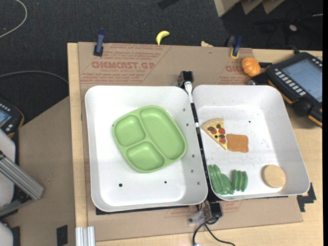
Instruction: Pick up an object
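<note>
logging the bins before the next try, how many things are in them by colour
green: 3 - divided plate in the left bin, two bean bunches in the right bin
orange-brown: 1 - flat square piece
tan: 1 - round cookie
mixed yellow and red: 1 - pizza slice
total: 6

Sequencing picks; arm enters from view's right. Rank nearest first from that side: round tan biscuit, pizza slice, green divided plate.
1. Round tan biscuit: right bin, front-right corner.
2. Pizza slice: same bin, left side.
3. Green divided plate: left bin.
</note>
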### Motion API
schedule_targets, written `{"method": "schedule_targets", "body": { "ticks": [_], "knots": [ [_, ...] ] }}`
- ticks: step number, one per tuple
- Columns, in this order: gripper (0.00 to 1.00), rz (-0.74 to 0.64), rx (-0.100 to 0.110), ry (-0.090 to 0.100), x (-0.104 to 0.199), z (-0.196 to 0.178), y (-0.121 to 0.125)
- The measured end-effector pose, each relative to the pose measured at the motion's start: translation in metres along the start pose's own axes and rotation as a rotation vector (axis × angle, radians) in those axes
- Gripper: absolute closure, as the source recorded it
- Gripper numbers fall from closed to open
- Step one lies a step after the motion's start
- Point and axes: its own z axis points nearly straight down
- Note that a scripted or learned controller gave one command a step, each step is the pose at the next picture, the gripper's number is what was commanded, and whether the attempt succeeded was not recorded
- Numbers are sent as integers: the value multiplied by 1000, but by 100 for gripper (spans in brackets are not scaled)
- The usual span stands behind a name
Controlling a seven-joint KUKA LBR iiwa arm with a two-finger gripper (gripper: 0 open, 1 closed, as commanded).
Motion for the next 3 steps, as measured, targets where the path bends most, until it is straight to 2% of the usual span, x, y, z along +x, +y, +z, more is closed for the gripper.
{"method": "schedule_targets", "body": {
  "ticks": [3],
  "knots": [
    [100, -3, -12, -9, -1, -33, 2]
  ]
}}
